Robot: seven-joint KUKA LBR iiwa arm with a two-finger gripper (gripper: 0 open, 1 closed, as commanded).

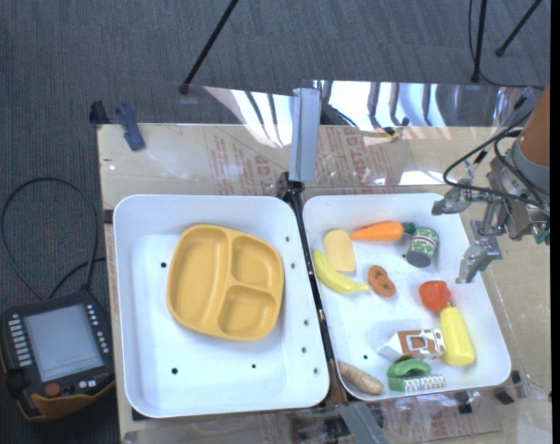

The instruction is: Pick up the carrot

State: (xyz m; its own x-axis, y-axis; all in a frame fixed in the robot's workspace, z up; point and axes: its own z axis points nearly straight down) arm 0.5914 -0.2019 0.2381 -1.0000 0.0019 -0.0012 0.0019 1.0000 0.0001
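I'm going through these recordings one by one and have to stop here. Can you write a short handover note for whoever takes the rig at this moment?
Tool: hanging above the right bin's right rim, holding nothing that can be seen; whether it is open or shut cannot be told.
Carrot: lying in the right bin near its far edge, leafy end toward the small can, pale food piece and banana to its left.
Yellow plate: in the left bin.
Done: nothing yet; carrot untouched.
Left: move the tool over the carrot, grasp, lift.

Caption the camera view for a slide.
Gripper hovers over right bin's edge; carrot lies untouched among toy foods.
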